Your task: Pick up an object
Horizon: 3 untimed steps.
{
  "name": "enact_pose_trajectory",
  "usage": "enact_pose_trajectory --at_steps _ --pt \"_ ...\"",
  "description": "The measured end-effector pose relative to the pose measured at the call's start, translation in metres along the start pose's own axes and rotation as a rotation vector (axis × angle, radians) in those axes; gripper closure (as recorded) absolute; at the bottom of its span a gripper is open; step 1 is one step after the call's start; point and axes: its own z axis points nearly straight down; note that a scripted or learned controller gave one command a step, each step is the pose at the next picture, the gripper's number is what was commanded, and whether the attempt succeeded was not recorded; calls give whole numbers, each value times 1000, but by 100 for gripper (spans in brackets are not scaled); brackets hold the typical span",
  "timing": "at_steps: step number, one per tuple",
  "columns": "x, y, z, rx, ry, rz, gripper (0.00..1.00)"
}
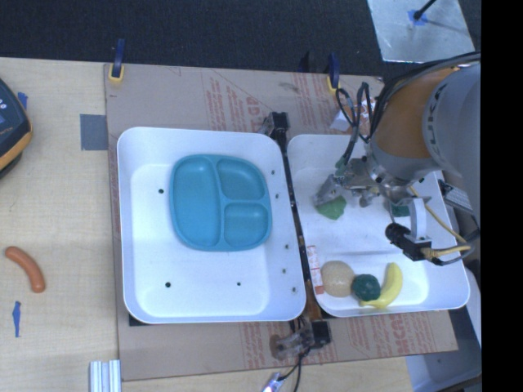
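The gripper [331, 191] sits directly over the green object [332, 210].

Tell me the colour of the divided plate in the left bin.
Light blue; the divided plate shows clearly in the camera view.

- This is looking like a robotics lab bench, not a home or kitchen.
- A grey KUKA arm [425, 129] with an orange band is reaching over two white bins [131, 219], which are sitting side by side on a cardboard sheet [204, 96].
- Blue clamps [117, 60] are pinning that sheet to a pale wooden bench [49, 211].
- Loose cables [453, 247] are trailing off the wrist.
- Toy food is lying about: a sausage [25, 268] on the bench, a banana [389, 286] in the right bin.
- Dark carpet [204, 11] is showing beyond the bench.
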Motion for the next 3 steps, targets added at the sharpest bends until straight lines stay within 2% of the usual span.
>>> enact_pose_trajectory --at_steps 1,2,3 --pt "2 27 20 -6 1 3 0" --pt "-2 30 20 -9 1 4 0" --pt "-4 21 20 -3 2 4 0"
